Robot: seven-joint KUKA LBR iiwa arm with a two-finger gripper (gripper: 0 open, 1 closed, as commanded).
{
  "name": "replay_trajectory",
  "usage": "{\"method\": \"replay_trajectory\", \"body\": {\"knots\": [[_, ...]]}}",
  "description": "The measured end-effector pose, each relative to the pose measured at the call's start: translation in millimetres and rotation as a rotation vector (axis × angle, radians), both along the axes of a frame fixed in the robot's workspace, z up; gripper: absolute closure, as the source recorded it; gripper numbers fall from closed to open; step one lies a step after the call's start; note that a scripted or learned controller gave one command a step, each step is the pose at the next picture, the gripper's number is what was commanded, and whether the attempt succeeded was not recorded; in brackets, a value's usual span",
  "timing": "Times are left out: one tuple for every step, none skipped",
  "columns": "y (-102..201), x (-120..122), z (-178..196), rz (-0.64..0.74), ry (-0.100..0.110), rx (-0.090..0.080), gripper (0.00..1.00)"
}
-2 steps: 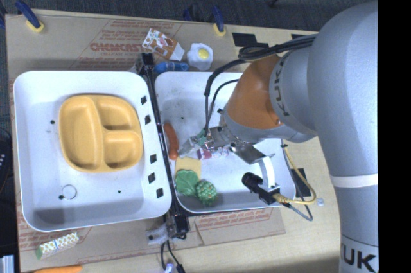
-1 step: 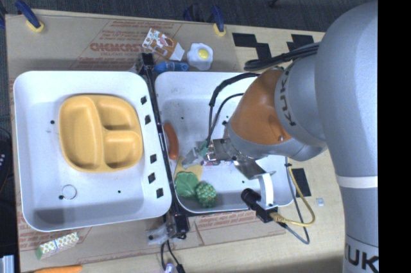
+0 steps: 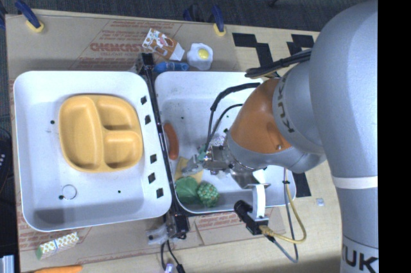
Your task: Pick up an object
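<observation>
your pincer (image 3: 207, 161) sits low in the right bin (image 3: 192, 82), under the orange wrist band, but the wrist hides its tips, so you cannot tell from this angle whether it is spread or closed, or whether anything is in it. treat this as the reach-and-descend step: nothing is visibly lifted yet.

taking the right bin as your landmark, the candidates cluster in its near left corner: a green leafy toy (image 3: 187, 188) and a green knobbly toy (image 3: 207, 194) lie touching each other just below the pincer, a small yellow piece (image 3: 190, 167) is just left of it, and an orange sausage-shaped toy (image 3: 171, 140) lies along the bin's left wall.

the next move likely calls for settling squarely over one piece, closing, then lifting straight up.

room is tight: the items press against the bin's left wall and near rim, so a finger could catch the wall. the bin's far half is bare and gives free room to retreat. left of it, the other bin (image 3: 32, 137) holds a yellow divided plate (image 3: 99, 132).
</observation>
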State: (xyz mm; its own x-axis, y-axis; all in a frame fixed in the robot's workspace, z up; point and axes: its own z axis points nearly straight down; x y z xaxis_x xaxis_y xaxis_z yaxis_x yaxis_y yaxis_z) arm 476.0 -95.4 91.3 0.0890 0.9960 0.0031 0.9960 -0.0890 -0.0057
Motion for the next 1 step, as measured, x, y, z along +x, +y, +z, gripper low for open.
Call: {"method": "replay_trajectory", "body": {"knots": [[0.2,59.9,0.1,0.184,-0.003,-0.002,0.0]]}}
